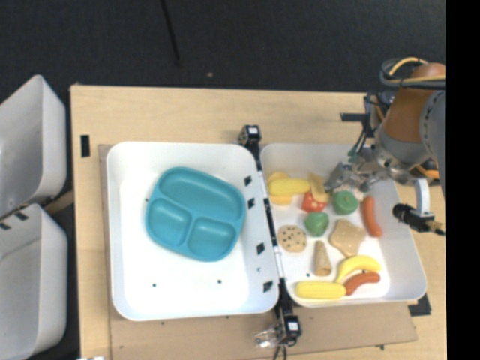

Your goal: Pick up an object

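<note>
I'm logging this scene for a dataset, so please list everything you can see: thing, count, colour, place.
bins: 2, white, side by side on the bench
plate: 1, blue, three compartments, in the left bin
bench: 1, light wood, under both bins
yellow pieces: 3, right bin, one at its left upper part, a corn-like one at the front, a banana beside it
green pieces: 2, middle of right bin
cookie: 1, tan, speckled, near the divider
cone: 1, tan, right bin
sausages: 2, orange-red, right bin
arm: 1, grey and orange, from the right
pincer: 1, dark, above the right bin's far part
</note>
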{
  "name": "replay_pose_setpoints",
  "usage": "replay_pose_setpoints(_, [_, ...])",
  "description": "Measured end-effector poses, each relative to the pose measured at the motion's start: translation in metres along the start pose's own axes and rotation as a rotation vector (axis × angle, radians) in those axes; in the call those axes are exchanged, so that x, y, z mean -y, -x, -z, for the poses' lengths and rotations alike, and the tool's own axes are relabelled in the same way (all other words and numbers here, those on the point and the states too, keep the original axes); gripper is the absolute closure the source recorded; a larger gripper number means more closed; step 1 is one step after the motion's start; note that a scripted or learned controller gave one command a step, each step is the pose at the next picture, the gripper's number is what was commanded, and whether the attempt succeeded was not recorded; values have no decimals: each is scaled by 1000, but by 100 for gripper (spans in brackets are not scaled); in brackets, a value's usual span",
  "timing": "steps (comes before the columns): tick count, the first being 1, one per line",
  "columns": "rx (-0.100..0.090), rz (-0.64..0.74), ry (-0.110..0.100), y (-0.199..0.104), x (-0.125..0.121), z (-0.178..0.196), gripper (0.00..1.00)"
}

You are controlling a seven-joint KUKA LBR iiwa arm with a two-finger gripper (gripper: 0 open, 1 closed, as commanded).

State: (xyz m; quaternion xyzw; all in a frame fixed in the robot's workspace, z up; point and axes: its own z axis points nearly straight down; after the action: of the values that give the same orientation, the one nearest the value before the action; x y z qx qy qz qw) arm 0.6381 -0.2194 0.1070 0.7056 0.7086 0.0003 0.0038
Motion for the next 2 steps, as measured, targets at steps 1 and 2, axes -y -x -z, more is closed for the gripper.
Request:
replay_pose_setpoints(1, [1, 1, 13, 1, -3, 14, 100])
replay_pose_setpoints(2, [-2, -1, 0, 7, -8, 60, 100])
